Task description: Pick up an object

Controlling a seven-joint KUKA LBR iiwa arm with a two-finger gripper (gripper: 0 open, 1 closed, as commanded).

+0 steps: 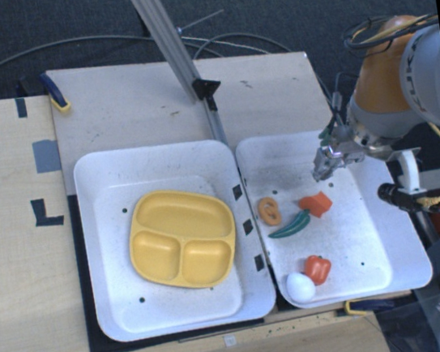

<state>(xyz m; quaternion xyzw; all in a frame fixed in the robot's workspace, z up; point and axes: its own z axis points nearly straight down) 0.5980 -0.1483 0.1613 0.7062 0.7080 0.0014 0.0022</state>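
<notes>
Camera view looks down at a slant on two shallow white bins set side by side, and the sorting seems deliberate: the left white bin [109, 253] carries a yellow plastic three-compartment plate [183, 238] lying flat, while the right white bin [374, 222] keeps the small pickable pieces loose on its floor, within reach of the arm coming in from the right. The gripper [326, 163] hangs over the upper part of that right bin, above its bare floor, with nothing between its tips; whether it is apart or together I cannot tell at this size. The likeliest target, a small orange-red block [317, 204], lies just below and slightly left of the gripper, near but apart from it. Touching or just beside the block is a curved dark green bean-like piece [291, 225], with a round tan slice [269, 210] next to it. Nearer the bin's front edge sit a red pepper-like toy [318, 268] and a white egg-shaped ball [300, 286], well apart from the gripper.
</notes>
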